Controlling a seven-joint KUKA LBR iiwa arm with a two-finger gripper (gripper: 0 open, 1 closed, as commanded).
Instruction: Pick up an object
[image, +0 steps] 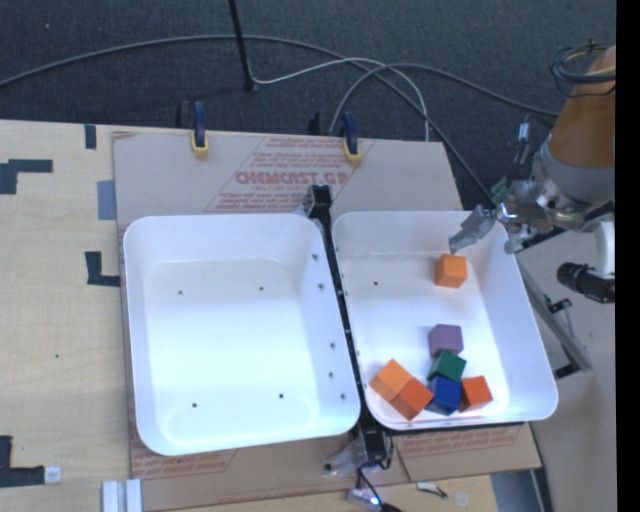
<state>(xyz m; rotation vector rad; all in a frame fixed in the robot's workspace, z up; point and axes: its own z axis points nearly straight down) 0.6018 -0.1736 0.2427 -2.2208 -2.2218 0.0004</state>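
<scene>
Two shallow white bins are shown side by side on the counter; the left bin carries no blocks, and all the blocks lie in the right bin. A lone orange block sits near the far right part of that bin, well apart from a cluster at the near edge, where a purple block, a green block, a blue block and three further orange blocks are packed touching one another. The tool is seen above the far right rim, just beside the lone orange block and holding nothing; whether it is released or clenched cannot be told. The lone block is judged the better target, since free space is left on every side. A straight descent centred on it is advised, with its faces squared to the closing direction so that it is not pushed toward the wall.
</scene>
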